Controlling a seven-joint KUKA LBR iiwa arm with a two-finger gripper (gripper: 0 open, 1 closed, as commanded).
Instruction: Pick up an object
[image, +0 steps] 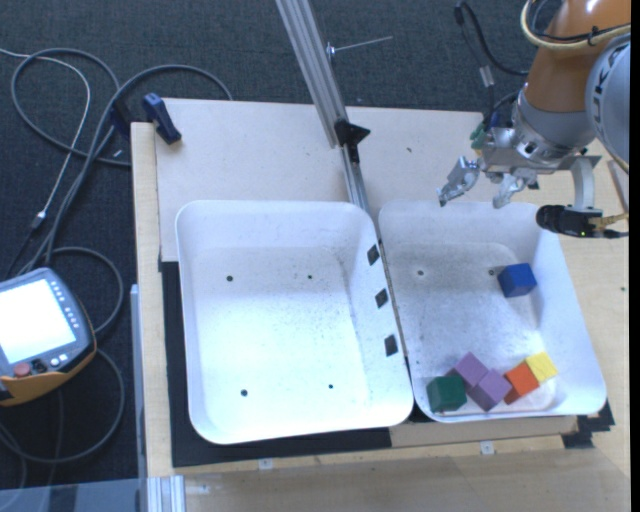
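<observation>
Hovering above the right bin's (570, 300) far rim, the end effector (478, 190) is spread, empty. Blue cube (516, 280): likely light, rigid; grip opposite flat faces.

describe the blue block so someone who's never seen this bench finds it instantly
Look in the right bin of the two white bins, the one nearer the gripper. The blue block sits alone in the bin's upper right part. It is apart from the green, purple, orange and yellow blocks clustered along the bottom edge, and is the only blue one.
</observation>
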